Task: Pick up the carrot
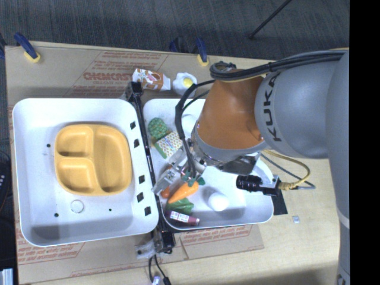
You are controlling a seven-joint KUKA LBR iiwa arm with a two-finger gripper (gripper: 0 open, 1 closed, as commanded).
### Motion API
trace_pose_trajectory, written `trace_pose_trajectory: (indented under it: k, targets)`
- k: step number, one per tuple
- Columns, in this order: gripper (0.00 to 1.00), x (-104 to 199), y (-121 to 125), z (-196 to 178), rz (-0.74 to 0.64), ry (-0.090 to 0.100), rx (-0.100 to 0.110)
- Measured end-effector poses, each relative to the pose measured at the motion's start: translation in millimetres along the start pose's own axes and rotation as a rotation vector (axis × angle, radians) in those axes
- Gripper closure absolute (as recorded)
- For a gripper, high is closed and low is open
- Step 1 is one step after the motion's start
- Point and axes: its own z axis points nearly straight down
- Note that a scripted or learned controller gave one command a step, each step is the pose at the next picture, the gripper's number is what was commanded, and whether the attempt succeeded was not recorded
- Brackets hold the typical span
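Camera view: end effector [189, 177] sits at the carrot [185, 190]; its grip state cannot be told. Green vegetable [181, 205], white egg [218, 202] and dark bottle [184, 219] crowd close.

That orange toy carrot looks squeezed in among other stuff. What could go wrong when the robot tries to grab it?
The carrot lies tight against a green item and near the bin wall, so the gripper might pinch a neighbour or bump the wall. The carrot is slim and slanted, so it could slip out. The white ball nearby may get knocked away.
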Motion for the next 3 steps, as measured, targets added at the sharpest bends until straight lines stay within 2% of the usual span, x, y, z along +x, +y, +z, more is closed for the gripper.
trace_pose_trajectory:
  k: [1,2,3]
  targets:
    - [0.0,33.0,10.6,0.5,0.22,0.001,0.001]
    - [0.0,-4.0,0.3,0.4,0.615,-0.001,-0.001]
    - [0.0,-8.3,-37.9,0.7,0.905,0.002,0.001]
